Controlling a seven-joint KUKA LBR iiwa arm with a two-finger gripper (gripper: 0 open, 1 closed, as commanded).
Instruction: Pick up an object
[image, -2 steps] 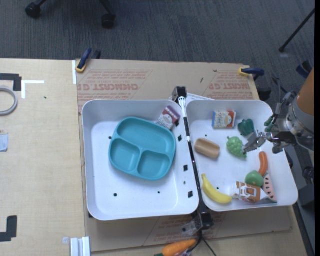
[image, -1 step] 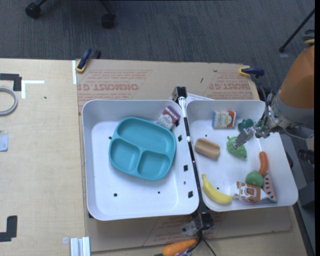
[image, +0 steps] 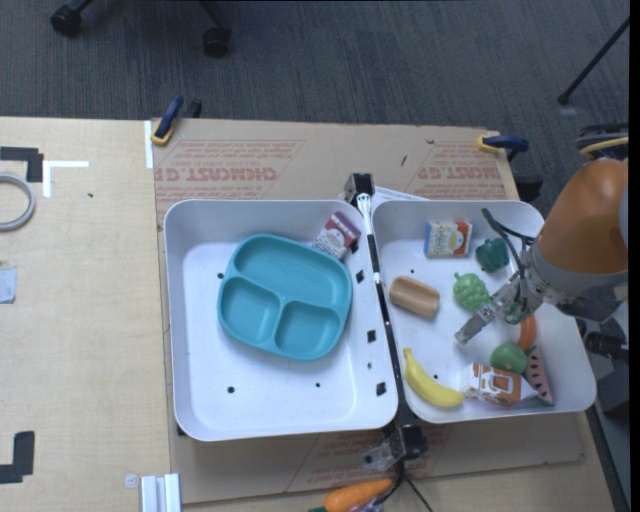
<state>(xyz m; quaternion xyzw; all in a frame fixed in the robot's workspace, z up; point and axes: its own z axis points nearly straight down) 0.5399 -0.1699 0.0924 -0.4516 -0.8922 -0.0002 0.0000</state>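
Nearest the lens, on my feed, an orange carrot toy (image: 352, 494) lies on the cardboard just outside the bins' front edge, beside a black clip (image: 398, 443) at the seam.

Behind it I see the left bin (image: 190, 340), which holds a teal divided plate (image: 286, 297) set at a slight angle, with a small crumpled wrapper (image: 337, 235) near the back right corner, just beyond the plate's rim.

The right bin (image: 575, 350) carries the pickable clutter. A yellow banana (image: 430, 381) lies along the front left, close to an orange and white carton (image: 495, 384) and a watermelon slice (image: 541, 376) at the front right. A green pepper-like piece (image: 509, 355) sits just behind the carton. A brown bread roll (image: 414, 297) rests near the dividing wall, a green broccoli head (image: 470, 291) sits to its right, and a small juice box (image: 447, 238) and a dark green leafy toy (image: 492, 255) lie toward the back.

From the right, the arm's orange band (image: 592, 218) looms over the bin, and the gripper (image: 478, 323) hangs low in the middle of it, between the broccoli and the pepper piece. One metal finger (image: 473, 326) slants down to the left; I cannot tell whether the jaws are apart or together, and I see nothing between them. An orange stick-shaped toy (image: 527, 330) lies just beside the wrist.
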